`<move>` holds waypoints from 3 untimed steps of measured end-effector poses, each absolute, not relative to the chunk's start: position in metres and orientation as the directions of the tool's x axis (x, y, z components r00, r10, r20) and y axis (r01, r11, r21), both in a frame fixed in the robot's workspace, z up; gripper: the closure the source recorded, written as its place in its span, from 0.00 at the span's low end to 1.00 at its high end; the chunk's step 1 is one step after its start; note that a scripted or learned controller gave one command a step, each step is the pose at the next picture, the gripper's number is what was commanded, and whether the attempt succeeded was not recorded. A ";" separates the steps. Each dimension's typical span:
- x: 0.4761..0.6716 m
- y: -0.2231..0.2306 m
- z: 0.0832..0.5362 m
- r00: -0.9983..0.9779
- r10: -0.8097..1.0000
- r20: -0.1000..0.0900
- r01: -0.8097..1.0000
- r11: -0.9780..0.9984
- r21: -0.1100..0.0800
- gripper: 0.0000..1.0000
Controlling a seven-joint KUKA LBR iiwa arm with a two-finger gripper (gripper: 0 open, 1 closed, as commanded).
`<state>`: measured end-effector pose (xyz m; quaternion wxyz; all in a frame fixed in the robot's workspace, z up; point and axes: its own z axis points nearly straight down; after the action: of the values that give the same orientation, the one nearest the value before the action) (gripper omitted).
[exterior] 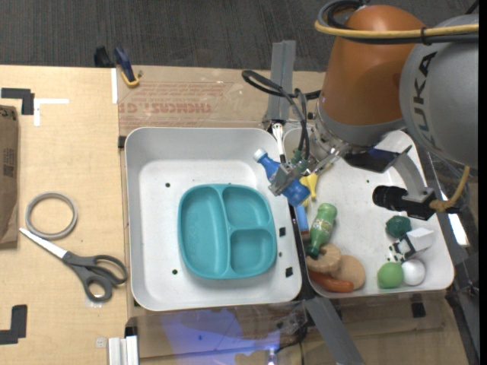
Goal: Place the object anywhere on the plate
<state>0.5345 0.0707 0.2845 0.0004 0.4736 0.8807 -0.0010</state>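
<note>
A teal plate (pixel 227 230) with three compartments lies in the left bin (pixel 152 204). My gripper (pixel 288 178) hangs over the wall between the two bins, just off the plate's upper right corner. It is shut on a long blue object (pixel 298 194). The object's pale-tipped end (pixel 262 157) sticks out to the upper left and its other end points down to the right. A small yellow part (pixel 309 182) shows beside the fingers. The object hangs tilted, above the bin wall and apart from the plate.
The right bin (pixel 365 181) holds a green bottle (pixel 322 224), a bread piece (pixel 333 261), a sausage (pixel 333 283), a green ball (pixel 389 274), a white ball (pixel 413 271) and a dark green piece (pixel 398 225). Scissors (pixel 80 265) and a tape roll (pixel 51 214) lie on the bench at left.
</note>
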 end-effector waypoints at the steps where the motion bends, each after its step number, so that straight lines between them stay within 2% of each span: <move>1: 0.534 0.071 0.284 -0.552 0.834 -0.002 0.834 0.552 -0.002 0.00; 2: 0.535 0.070 0.293 -0.553 0.833 -0.003 0.833 0.553 -0.003 1.00; 3: 0.535 0.070 0.292 -0.552 0.834 -0.003 0.834 0.552 -0.004 0.00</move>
<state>0.5352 0.0702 0.2925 0.0005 0.4730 0.8810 -0.0024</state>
